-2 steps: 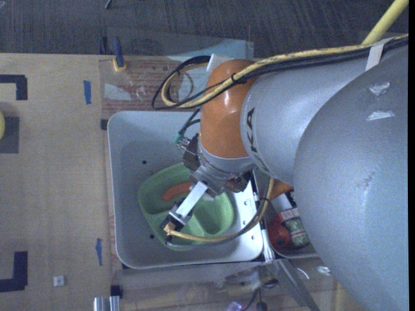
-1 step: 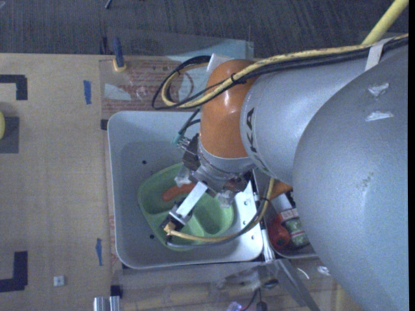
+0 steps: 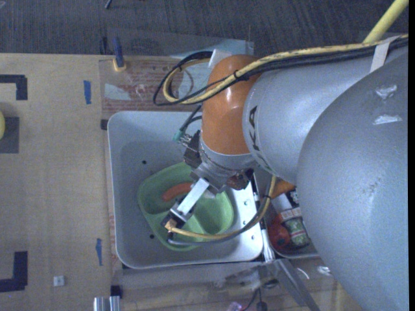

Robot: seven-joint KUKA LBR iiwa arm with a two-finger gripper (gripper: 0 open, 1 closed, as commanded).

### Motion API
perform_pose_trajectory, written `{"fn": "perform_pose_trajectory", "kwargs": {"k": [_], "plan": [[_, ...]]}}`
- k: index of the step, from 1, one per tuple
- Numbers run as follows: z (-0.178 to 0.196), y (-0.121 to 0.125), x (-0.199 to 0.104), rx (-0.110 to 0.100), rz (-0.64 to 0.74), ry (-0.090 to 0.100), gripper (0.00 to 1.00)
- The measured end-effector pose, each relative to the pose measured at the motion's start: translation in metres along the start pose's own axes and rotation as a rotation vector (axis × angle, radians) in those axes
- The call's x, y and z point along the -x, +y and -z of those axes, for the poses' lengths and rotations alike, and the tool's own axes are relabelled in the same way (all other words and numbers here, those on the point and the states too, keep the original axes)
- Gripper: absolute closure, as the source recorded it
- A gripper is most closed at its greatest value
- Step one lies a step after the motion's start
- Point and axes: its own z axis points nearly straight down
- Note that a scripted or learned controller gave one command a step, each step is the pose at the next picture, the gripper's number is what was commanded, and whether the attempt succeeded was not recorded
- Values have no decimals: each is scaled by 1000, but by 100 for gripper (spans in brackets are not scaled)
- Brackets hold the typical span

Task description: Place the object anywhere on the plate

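A green plate (image 3: 153, 198) with a raised divider lies in the left white bin (image 3: 123, 148), toward its front right. A small orange object (image 3: 176, 190) rests on the plate near its middle. My gripper (image 3: 228, 181) hangs over the plate's right half, just right of the orange object, mostly covered by the orange-banded wrist. Nothing can be made out in its grasp. The wrist and its cables hide the plate's right rim.
The right bin (image 3: 277, 251) peeks out under the arm and holds a dark bottle with a label (image 3: 292, 223) and a red item (image 3: 277, 233). The arm's grey bulk covers the right side. A tan bench (image 3: 52, 193) lies to the left.
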Motion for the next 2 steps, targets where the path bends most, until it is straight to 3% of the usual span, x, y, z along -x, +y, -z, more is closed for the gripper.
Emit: {"fn": "perform_pose_trajectory", "kwargs": {"k": [1,2], "plan": [[0,0,0,0,-1,0,0],[-13,59,-23,5,-289,2,0]]}}
